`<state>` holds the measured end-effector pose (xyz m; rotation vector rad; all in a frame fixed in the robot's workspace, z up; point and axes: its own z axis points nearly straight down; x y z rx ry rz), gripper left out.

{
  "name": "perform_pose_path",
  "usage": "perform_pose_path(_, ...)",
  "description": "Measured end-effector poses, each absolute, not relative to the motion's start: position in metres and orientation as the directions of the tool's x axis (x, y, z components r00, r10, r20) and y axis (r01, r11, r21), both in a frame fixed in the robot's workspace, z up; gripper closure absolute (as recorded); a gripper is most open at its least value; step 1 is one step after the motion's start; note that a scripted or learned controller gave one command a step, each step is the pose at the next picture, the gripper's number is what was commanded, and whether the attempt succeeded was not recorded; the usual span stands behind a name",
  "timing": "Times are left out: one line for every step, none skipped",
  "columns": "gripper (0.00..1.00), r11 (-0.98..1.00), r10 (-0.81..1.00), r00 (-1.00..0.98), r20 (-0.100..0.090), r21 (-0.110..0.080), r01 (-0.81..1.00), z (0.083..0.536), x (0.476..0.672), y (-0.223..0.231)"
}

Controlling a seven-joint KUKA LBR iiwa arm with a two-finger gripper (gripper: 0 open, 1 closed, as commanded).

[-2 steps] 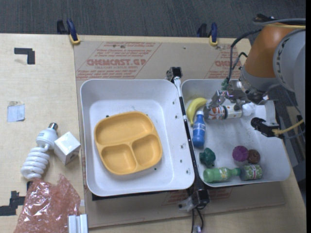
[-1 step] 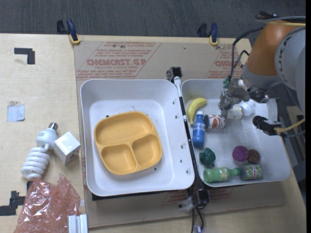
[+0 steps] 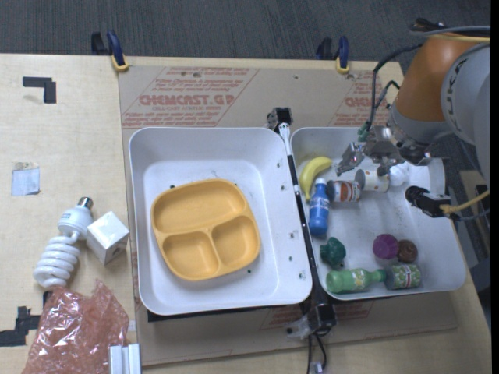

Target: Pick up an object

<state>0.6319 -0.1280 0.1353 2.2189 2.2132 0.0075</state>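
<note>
My gripper [image 3: 368, 160] hangs at the back of the right bin [image 3: 444, 275], its fingers spread open with nothing between them. Just below it lies a small bottle [image 3: 357, 188] with a dark label and a white cap, on its side. A yellow banana [image 3: 312, 173] rests to the left of the gripper, and a blue bottle [image 3: 318, 212] lies below the banana. Toward the front sit a dark green toy [image 3: 334, 250], a green bottle [image 3: 354, 280], a purple ball [image 3: 384, 245], a brown ball [image 3: 407, 250] and a green can [image 3: 402, 275].
The left bin [image 3: 140, 209] holds a yellow divided plate [image 3: 206, 228]. A light bulb [image 3: 62, 245], a white cube [image 3: 107, 236] and a crumpled pink bag [image 3: 74, 333] lie on the bench at the left. The grey arm [image 3: 448, 68] enters from the upper right.
</note>
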Motion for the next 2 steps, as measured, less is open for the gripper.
perform_pose_path(0.00,-0.002,1.000,0.002,0.000,-0.002,1.000,0.0981,0.5878,-0.1062)
perform_pose_path(1.00,-0.004,1.000,0.004,0.000,-0.003,1.000,0.1059,0.5880,-0.1073)
